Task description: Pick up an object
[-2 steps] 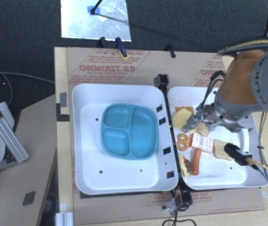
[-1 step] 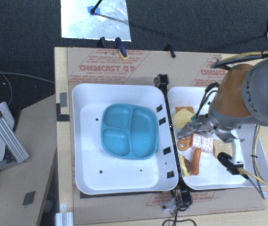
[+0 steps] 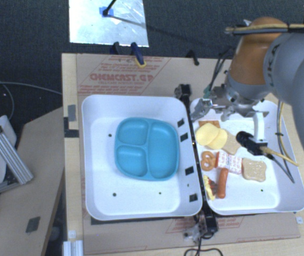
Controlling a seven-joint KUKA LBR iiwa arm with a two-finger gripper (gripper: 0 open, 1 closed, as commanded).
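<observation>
The right bin holds toy food. Two yellow round pieces lie near its left wall, with an orange cracker just behind them. In front of them are a pretzel, a red and white packet, a slice of toast and a red sausage. My gripper hangs over the far left part of this bin, just behind the orange cracker and the yellow pieces. I see nothing held in it.
The left bin holds a blue divided plate. A black hinge strip runs between the two bins. A small yellow piece lies by the sausage. The grey arm covers the right bin's far right corner.
</observation>
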